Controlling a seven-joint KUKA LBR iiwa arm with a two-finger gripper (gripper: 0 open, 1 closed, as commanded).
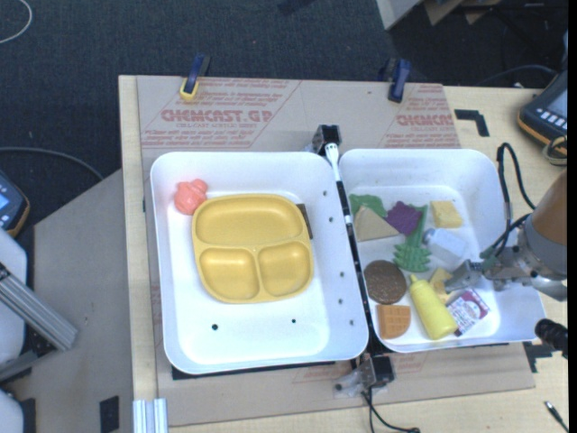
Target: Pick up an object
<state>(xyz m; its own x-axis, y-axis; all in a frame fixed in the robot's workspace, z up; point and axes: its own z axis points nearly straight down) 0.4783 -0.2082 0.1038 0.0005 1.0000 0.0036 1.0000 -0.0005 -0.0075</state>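
Observation:
The right bin (469,165) holds several toy foods. Among them are a yellow bottle (431,308), a brown round cookie (385,280), an orange waffle piece (393,320), a green leafy piece (413,253), a purple piece (405,216), a yellow cube (445,213), a tan slice (373,227) and a red-and-white packet (468,310). My gripper (467,274) reaches in from the right, low over the bin. It sits just above the packet and right of the bottle's top. Nothing is visibly lifted by it.
In the left bin (171,242) lie a yellow divided plate (251,246) and a pink toy (189,195) at its far left corner. A black divider (341,215) runs between the bins. The grey arm (545,260) crosses the right bin's right wall.

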